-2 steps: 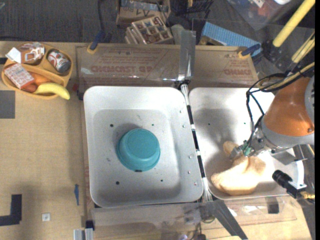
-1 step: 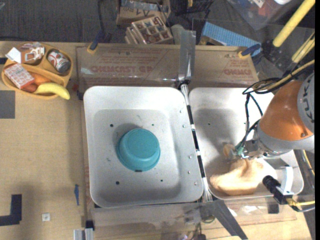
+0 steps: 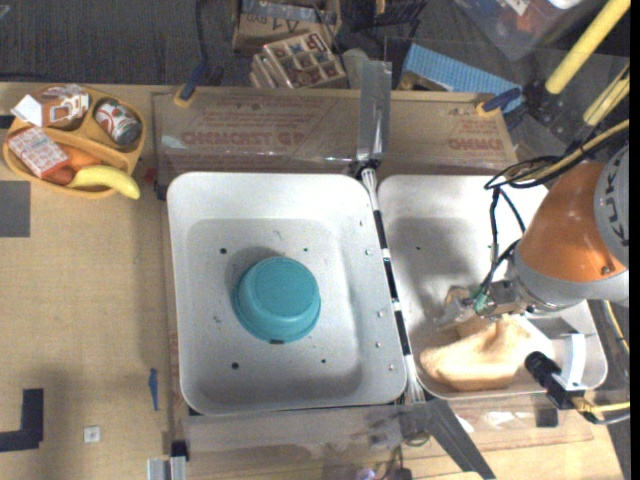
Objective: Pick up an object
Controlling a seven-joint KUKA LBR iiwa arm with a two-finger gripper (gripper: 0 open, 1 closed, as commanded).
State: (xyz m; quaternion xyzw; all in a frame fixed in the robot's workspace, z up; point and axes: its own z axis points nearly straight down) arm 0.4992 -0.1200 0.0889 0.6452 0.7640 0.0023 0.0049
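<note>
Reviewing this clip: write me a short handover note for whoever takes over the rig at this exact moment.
Gripper: low in the right bin, just above the tan bread-like object; whether its fingers are open or shut cannot be told.
Things: the tan object lies at the right bin's near edge; a teal bowl sits upside down in the middle of the left bin.
Done: no object is visibly lifted.
Left: secure a grasp on an object and raise it, then confirm that it is between the fingers.
</note>
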